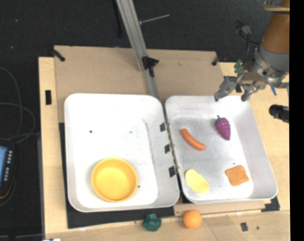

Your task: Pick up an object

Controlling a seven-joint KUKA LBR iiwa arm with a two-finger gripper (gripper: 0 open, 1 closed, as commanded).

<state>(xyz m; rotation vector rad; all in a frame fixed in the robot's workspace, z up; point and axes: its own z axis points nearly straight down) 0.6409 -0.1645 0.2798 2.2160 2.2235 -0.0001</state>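
1. The gripper (pixel 233 90) is seen spread open and empty, hanging over the far edge of the right bin (pixel 257 134).
2. The purple grapes (pixel 222 127) lie nearest below it, probably the easiest target.
3. The orange sausage (pixel 192 139) lies beside them, apart.

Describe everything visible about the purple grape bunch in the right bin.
The purple grape bunch is a small toy cluster with a bumpy surface and a dark stem at its upper end, likely plastic. It lies flat on the right bin's white floor, tapering toward the bottom of the view, in the bin's upper right part. Nothing touches it; the gripper hangs above the bin's far rim, apart from it.
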